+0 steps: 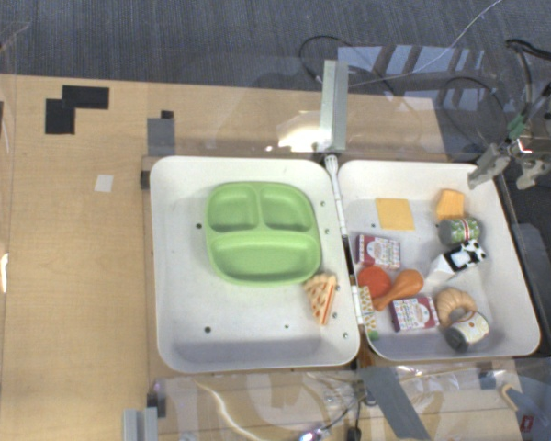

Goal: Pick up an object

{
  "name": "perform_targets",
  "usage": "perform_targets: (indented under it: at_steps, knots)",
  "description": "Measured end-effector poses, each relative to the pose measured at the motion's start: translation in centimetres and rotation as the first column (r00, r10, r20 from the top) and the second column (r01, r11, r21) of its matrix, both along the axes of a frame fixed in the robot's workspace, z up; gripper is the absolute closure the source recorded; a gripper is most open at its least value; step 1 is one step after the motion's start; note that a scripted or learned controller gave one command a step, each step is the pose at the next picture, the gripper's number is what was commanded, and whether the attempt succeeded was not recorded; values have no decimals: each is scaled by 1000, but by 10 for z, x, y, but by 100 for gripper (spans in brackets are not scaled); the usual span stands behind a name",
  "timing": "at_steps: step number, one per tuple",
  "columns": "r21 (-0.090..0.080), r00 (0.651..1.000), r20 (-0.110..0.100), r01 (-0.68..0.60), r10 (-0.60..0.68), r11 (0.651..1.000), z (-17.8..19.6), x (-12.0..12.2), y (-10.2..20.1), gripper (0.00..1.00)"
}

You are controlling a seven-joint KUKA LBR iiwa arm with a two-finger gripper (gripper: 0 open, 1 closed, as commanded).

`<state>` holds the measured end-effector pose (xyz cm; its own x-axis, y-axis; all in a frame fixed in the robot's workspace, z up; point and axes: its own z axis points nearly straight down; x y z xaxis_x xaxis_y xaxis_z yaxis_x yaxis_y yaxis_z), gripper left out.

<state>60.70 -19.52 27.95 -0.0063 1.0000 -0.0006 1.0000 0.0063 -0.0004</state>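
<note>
Several toys (pixel 422 274) lie below-left of the tool (pixel 510 165).

A matt green plastic divided plate (pixel 262 232) sits in a smooth white plastic bin (pixel 179 320) on a pale wood-grain bench (pixel 64 292), beside glossy plastic toy foods including a yellow cheese slice (pixel 395 213) and printed cartons (pixel 379 249), behind a brushed metal bracket (pixel 334 108).

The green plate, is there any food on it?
No, its compartments are bare. The green plate lies flat in the left bin, all three compartments showing plain green. The waffle-like toy lies beside its corner, on the bin floor.
</note>
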Motion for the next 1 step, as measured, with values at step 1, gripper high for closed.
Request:
perform_targets:
  at_steps: [1]
  knots:
    - [0, 998, -2, 55, -55, 998, -117, 62, -9, 0]
